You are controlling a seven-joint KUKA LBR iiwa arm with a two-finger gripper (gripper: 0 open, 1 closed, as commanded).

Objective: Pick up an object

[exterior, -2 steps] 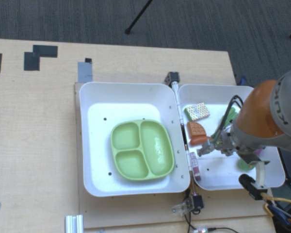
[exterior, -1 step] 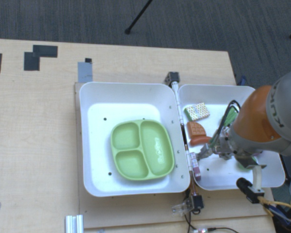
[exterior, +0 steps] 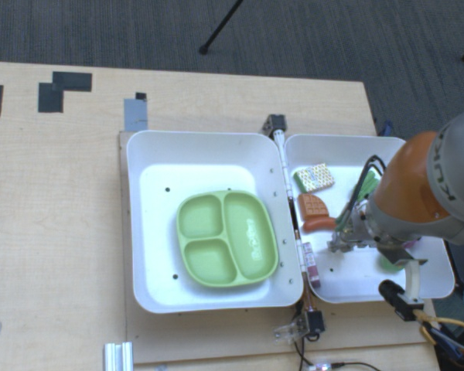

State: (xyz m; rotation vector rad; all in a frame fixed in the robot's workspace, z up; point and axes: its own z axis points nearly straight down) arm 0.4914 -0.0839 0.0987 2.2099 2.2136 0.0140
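Over the right bin (exterior: pixel 441 280) the arm (exterior: pixel 417 184) reaches in from the right, its gripper (exterior: pixel 344 234) low above the bin floor, just right of an orange-red object (exterior: pixel 319 223). Whether the claw is open or closed I cannot tell (the wrist body hides most of it from above), and nothing can be seen held in it.

The candidates for picking lie close together at the far-left part of that bin: a small patterned packet (exterior: pixel 315 178) farthest back, a brown waffle-like piece (exterior: pixel 312 205) nearer, and the orange-red object touching or just beside the brown piece. A green item (exterior: pixel 389 263) peeks out under the arm on the right. The left bin (exterior: pixel 135 207) holds a green divided plate (exterior: pixel 227 239), well apart from the gripper.

The main risk, as I judge it, is a miss or a glancing contact: the orange-red object sits near the bin's left wall (exterior: pixel 292 215), so a closing claw could push it against the wall or under the brown piece instead of capturing it. Crowding could also make the claw nip two items, or knock one aside.
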